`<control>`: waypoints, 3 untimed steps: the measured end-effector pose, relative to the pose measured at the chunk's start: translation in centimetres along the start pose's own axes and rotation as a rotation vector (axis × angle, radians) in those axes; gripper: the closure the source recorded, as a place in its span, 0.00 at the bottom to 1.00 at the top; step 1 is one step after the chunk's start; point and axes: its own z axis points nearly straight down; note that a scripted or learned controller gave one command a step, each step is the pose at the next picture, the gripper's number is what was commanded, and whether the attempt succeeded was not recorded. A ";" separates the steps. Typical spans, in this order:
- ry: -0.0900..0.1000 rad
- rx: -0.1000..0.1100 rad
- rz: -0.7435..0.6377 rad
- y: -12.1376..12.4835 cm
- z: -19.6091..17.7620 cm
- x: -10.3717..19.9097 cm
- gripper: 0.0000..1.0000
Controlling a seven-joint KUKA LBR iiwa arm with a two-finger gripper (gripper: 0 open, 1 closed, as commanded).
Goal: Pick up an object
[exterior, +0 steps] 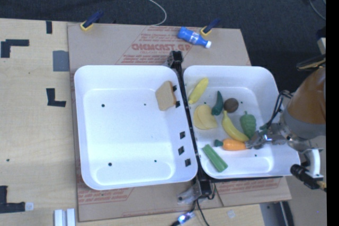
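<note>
My tool (256, 141) sat low in the right bin (265, 78), near its right wall, w/ my arm (310, 108) coming in over that wall. The tip was right at the orange carrot (233, 145), touching or nearly so at the carrot's right end; I couldn't tell if the tool was apart or together, too small & dark to read, and nothing was clearly lifted. Taking the carrot as my ref: a yellow banana (232, 128) lay just above it, touching or close. A green pepper (248, 124) stood just up-right of it, beside the banana. A green cucumber-like piece (215, 157) lay just down-left of the carrot, tilted. A pale yellow round piece (204, 117) was up-left of it, w/ a yellow corn-like piece (198, 90) further up-left, near the divider btw the bins. A dark green piece (217, 104) and a brown round thing (231, 105) sat well above the carrot, side by side. Far left of the carrot, in the left bin (85, 129), a tan flat block (166, 96) lay near that bin's upper right corner. Well above the carrot, off the bins on the surface (106, 45), lay a blue bottle (193, 37) on its side.
</note>
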 end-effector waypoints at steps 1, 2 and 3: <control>-0.001 -0.004 -0.001 0.1 -1.3 0.0 1.00; 0.000 -0.002 -0.002 0.1 -2.1 0.1 1.00; 0.005 0.006 -0.002 -0.1 0.1 -0.2 1.00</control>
